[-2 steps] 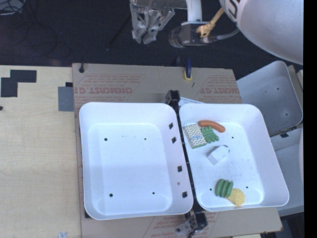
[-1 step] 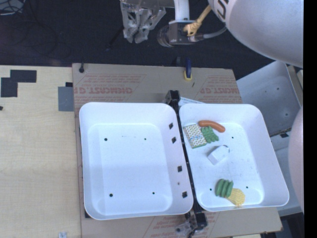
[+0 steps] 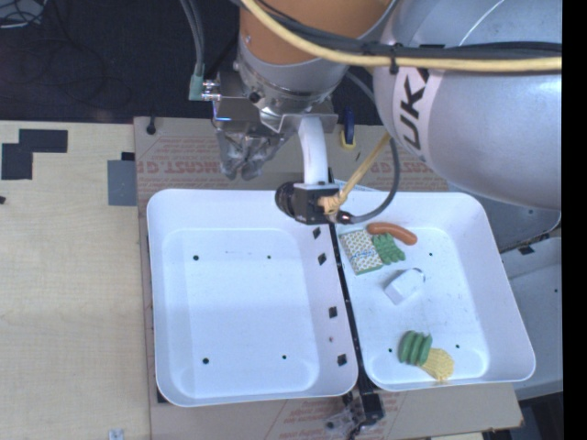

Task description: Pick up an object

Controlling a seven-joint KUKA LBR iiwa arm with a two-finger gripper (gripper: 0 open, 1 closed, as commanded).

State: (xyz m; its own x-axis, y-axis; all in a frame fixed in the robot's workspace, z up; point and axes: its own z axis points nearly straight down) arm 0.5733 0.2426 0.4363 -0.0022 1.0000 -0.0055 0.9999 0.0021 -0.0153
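The right bin (image 3: 500,273) holds several small items. An orange sausage-shaped piece (image 3: 393,234) lies at its back, with a green and white checked pad (image 3: 360,251) and a small green piece (image 3: 393,251) just in front of it. A white block (image 3: 404,286) sits mid-bin, and a green ridged item (image 3: 415,346) touches a yellow corn-like piece (image 3: 438,364) near the front. My gripper (image 3: 246,159) hangs high over the brown board behind the left bin (image 3: 170,282), far from all of these items. It looks blurred and I see nothing in it.
The grey arm with its orange band fills the top right and overhangs the back of the right bin. A white tube, black ring (image 3: 298,202) and yellow cable (image 3: 367,168) dangle over the divider between the bins. Pale bench surface lies to the left.
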